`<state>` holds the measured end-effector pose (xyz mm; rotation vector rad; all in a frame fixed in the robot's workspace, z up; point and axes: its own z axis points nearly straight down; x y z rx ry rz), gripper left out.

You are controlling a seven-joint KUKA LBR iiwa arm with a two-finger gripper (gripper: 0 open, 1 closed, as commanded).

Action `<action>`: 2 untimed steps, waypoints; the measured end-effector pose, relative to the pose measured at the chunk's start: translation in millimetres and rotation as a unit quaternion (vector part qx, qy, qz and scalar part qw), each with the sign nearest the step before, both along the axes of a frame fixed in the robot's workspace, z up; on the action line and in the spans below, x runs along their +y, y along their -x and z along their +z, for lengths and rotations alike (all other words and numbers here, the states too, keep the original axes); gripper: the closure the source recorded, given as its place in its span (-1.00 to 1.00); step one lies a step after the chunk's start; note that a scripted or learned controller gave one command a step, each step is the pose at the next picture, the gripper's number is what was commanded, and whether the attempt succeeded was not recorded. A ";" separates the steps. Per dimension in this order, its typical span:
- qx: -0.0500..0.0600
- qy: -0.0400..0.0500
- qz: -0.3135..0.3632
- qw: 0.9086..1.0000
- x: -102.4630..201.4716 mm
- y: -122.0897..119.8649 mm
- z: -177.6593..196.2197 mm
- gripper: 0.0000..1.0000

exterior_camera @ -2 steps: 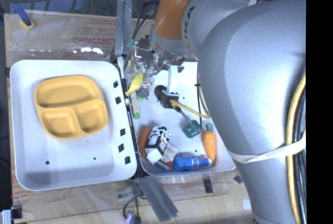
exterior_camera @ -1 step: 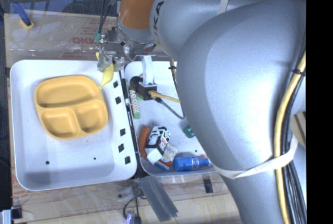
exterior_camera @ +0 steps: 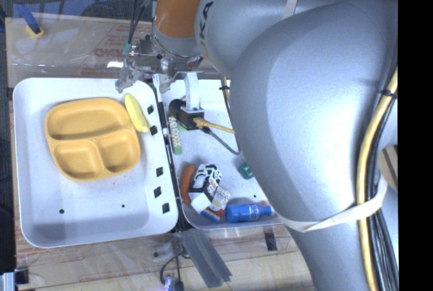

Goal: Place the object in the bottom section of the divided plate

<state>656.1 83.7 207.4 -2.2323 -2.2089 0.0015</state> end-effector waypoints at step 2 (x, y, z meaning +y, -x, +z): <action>0.000 0.001 -0.275 0.961 106.8 0.7 188.0 -1.00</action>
